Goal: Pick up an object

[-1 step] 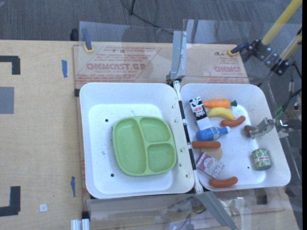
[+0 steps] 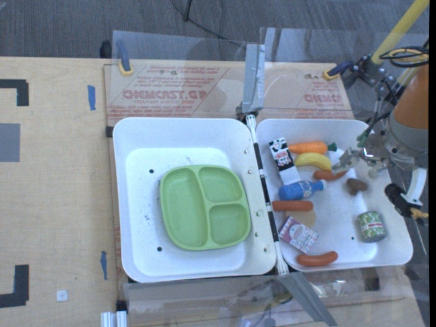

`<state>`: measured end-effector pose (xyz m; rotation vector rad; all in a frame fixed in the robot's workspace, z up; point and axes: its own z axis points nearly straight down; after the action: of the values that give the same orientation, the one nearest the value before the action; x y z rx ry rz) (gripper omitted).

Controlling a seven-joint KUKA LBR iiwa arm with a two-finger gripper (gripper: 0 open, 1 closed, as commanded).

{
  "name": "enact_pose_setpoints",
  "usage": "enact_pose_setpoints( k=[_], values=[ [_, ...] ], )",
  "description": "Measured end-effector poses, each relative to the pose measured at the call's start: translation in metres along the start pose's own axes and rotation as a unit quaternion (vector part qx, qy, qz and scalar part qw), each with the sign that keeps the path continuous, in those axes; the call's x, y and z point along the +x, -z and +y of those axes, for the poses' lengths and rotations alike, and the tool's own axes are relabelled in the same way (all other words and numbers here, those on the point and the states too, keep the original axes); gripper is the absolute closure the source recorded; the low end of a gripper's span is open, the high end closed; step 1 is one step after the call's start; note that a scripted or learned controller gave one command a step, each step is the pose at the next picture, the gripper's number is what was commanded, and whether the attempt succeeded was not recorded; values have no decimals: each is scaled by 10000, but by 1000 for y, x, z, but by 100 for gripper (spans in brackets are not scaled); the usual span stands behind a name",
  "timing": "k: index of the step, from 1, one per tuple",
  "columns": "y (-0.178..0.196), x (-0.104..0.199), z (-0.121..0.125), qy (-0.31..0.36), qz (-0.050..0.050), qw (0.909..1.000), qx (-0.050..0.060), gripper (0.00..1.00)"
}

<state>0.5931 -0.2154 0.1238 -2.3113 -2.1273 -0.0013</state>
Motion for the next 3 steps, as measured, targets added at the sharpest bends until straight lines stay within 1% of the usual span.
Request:
enact_pose_setpoints(
  k=[1,2,3],
  values=[
    [-38,62,6,277,-6,9996,-6,0],
    [-26,62,8,282,-13,9996,-30,100],
    [-26,62,8,281,-13,9996,-29,0]
  ],
)
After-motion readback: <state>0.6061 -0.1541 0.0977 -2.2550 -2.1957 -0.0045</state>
